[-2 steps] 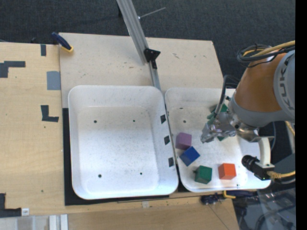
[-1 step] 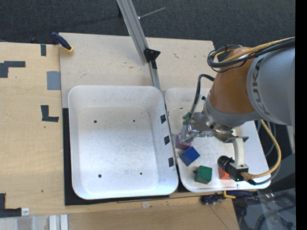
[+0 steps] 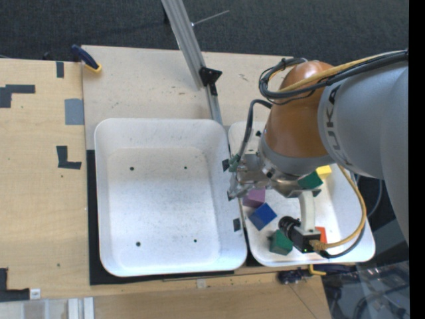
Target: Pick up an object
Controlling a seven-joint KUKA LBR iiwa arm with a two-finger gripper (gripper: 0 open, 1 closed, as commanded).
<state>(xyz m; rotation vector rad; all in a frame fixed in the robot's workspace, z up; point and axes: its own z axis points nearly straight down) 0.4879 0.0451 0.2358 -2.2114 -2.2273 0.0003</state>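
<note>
Reaching low over the right bin [image 3: 348, 248], gripper [image 3: 242, 180] at its left rim.
Pale wood bench [image 3: 146, 92] w/ grey tape marks, dark carpet [image 3: 80, 12] beyond, metal pole [image 3: 189, 42] slanting across. 2 white bins, left bin [image 3: 159, 198] alongside. All pieces sit in the right bin: 1 purple block [image 3: 255, 195] just beside the gripper, 1 blue block [image 3: 263, 216] near it, 1 green block [image 3: 281, 244], 1 green piece [image 3: 309, 181] partly under the arm, 1 yellow piece [image 3: 324, 171]. Gripper wide or narrow: can't tell.

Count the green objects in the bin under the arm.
2. One green block lies near the bin's front rim, beside the blue block; a second green piece peeks out from under the arm, next to a yellow piece. The arm may hide more.
</note>
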